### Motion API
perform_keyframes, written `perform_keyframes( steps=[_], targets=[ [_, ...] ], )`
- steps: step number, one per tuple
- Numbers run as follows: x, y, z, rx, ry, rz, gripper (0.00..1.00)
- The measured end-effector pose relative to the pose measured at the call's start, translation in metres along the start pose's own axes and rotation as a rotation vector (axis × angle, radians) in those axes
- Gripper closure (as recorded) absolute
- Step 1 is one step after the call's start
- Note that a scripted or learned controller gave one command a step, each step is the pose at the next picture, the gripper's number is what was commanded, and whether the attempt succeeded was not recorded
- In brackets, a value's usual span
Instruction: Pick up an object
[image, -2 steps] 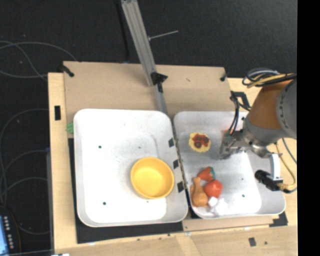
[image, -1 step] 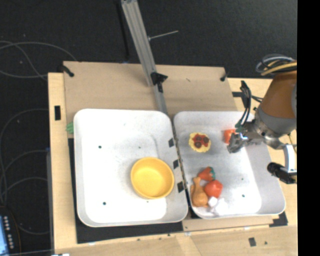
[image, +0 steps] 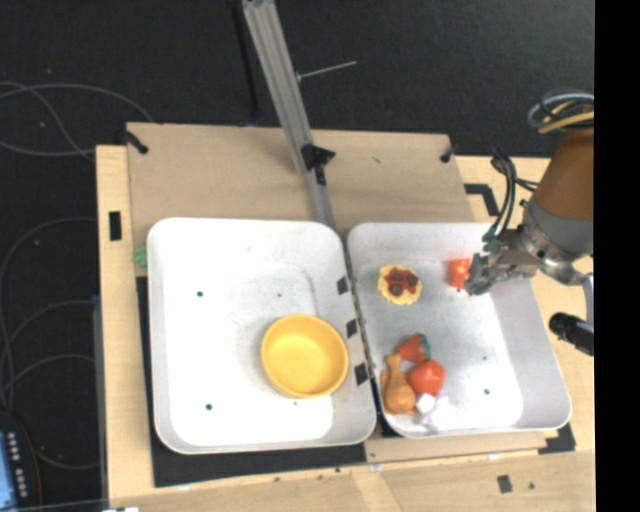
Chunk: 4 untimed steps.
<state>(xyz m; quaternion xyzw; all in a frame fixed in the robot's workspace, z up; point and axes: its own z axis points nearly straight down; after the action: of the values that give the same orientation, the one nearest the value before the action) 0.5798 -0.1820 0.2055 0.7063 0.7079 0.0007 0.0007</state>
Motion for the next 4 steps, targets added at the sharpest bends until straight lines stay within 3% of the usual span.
perform_keyframes(
  steps=[4],
  targets=[
    [0.197,-0.015,-0.018,0.000,0.002,-0.006,1.00]
  ],
)
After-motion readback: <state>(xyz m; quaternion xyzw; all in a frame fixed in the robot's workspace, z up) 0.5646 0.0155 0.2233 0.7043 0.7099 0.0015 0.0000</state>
